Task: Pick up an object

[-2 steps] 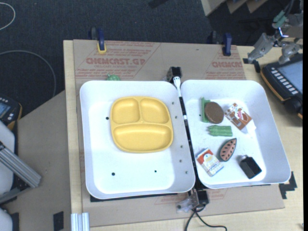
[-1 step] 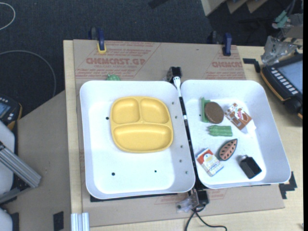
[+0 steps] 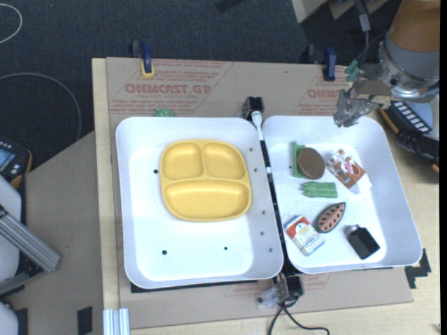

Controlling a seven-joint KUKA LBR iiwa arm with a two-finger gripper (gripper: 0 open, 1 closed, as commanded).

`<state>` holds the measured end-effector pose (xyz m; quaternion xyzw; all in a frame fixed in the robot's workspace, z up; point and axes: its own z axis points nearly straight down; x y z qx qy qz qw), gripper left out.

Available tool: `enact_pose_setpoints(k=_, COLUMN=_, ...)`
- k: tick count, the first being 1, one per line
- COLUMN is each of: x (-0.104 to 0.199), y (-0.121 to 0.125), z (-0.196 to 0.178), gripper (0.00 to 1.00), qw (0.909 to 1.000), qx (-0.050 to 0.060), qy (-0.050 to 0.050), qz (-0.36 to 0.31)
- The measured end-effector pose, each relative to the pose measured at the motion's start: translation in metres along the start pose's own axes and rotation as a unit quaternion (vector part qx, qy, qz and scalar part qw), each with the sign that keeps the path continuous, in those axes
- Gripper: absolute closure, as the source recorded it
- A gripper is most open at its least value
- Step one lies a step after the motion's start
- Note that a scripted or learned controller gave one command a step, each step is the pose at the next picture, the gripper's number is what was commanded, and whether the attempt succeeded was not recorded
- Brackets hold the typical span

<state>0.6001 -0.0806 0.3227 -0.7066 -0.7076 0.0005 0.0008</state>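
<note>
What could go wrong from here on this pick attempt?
1. The hand sits over the right bin's far rim, away from the items; a straight descent would likely hit the rim or grab nothing.
2. The brown round piece overlaps a green block, so a grasp there may slip or drag both.
3. The black block lies close to the near wall, leaving little room for the hand.

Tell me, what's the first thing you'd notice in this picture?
The big yellow divided plate jumps out first, sitting alone in the left white bin. Next comes the jumble of small things in the right white bin: a brown round piece, a green piece and a black block among them. The gripper hangs over that bin's far edge.
</note>
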Motion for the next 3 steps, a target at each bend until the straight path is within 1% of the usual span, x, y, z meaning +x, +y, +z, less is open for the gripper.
enact_pose_setpoints(k=1, x=0.114, y=-0.013, z=0.091, gripper=1.00, qw=1.0000, qx=0.001, qy=0.001, qz=-0.001)
enact_pose_setpoints(k=2, x=0.169, y=-0.068, z=0.090, gripper=1.00, qw=1.0000, qx=0.002, qy=0.000, qz=-0.001)
enact_pose_setpoints(k=3, x=0.167, y=-0.066, z=0.090, gripper=0.00, qw=1.0000, qx=0.000, qy=0.000, qz=0.001)
